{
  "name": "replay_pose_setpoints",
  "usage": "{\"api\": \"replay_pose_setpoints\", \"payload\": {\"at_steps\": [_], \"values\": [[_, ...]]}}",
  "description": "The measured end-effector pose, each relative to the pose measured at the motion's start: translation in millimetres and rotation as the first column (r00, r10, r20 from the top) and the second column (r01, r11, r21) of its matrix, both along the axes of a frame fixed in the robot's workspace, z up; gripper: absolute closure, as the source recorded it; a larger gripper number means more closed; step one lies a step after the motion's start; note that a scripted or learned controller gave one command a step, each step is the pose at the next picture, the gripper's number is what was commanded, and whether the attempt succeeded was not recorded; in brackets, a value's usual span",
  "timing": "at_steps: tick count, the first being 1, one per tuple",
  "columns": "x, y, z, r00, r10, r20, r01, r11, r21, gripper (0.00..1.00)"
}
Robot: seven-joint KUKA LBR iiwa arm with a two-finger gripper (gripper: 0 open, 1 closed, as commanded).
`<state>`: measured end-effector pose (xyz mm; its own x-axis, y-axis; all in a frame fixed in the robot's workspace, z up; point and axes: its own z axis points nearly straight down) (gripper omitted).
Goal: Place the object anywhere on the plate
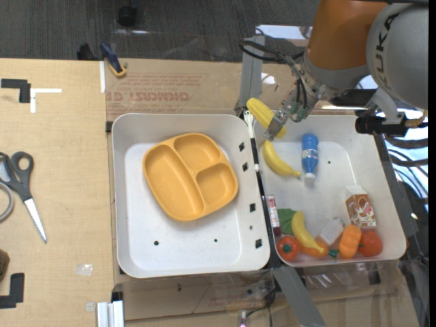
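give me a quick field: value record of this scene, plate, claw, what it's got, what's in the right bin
plate: yellow divided plate in the left bin, nothing on it
claw: claw above the right bin's far left corner
held: corn cob between its fingers
right bin items: banana, blue bottle, small carton, toy produce along the near edge
task state: not yet on the plate

Arm (354, 26) reaching from right, end effector (281, 122) low

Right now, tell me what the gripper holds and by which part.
The gripper holds the corn cob by its lower right end, lifted above the bins' shared edge.
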<state>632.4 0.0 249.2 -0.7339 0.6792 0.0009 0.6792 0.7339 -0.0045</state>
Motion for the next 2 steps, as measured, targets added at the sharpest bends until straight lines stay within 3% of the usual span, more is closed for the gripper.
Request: {"api": "replay_pose_setpoints", "payload": {"at_steps": [1,2], "values": [[-35,73,-61,0.996,0.089,-0.002,-0.089,0.996,0.002,1.0],[-68,132,-74,0.983,0.183,-0.003,-0.183,0.983,0.002,1.0]]}}
